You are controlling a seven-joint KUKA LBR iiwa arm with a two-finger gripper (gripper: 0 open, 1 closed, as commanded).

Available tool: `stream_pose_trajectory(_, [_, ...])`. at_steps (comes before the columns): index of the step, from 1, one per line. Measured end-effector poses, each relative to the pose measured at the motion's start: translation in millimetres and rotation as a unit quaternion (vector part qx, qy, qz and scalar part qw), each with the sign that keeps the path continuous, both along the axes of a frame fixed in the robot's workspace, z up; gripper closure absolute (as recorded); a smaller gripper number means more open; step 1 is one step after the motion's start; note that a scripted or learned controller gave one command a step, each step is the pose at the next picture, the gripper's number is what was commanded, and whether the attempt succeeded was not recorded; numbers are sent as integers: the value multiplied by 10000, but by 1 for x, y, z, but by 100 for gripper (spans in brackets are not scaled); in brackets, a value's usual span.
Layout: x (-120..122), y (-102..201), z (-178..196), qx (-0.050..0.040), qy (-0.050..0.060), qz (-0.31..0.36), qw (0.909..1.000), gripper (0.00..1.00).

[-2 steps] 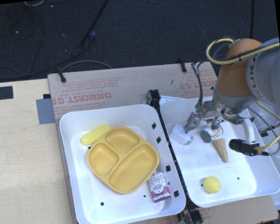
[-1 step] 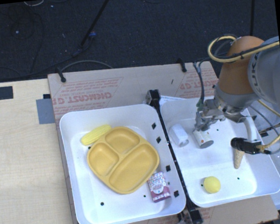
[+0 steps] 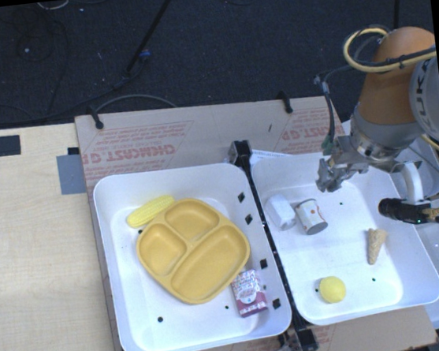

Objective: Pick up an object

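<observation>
Dark carpet strewn with cables is filling the far part of the scene, and nearer, a pale wooden tabletop [image 3: 31, 257] is bearing a sheet of brown cardboard [image 3: 191, 138] on which two shallow white bins are sitting side by side.

The left bin [image 3: 124, 302] is being occupied by a yellow divided tray [image 3: 193, 249], with a yellow corn cob [image 3: 150, 211] lying just beyond its far left edge and a small red and white carton [image 3: 249, 293] touching its near right corner.

The right bin [image 3: 420, 285] is holding the loose objects. A white cup [image 3: 280, 211] is lying on its side near the bin's left wall, with a small grey and white can [image 3: 311, 217] just beside it on the right. A yellow ball [image 3: 332, 289] is resting near the bin's near edge, and a tan cone-shaped piece [image 3: 376, 244] is lying to the right of centre.

The arm [image 3: 391, 86] is reaching in from the right, and its fingers [image 3: 330, 178] are being held over the far part of the right bin. Nothing is seen between them; whether they are spread or closed cannot be told. The can is lying just near and left of the fingers, apart from them, with the cup a little further left. The ball and the cone are lying well apart from the fingers, nearer the viewer.
</observation>
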State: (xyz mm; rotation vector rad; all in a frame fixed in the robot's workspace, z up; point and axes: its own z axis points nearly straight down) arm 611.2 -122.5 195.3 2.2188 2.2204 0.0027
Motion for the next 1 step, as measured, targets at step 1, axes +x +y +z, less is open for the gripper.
stream_pose_trajectory(1, [0, -1, 10, 4, 19, -2, 10000, 100])
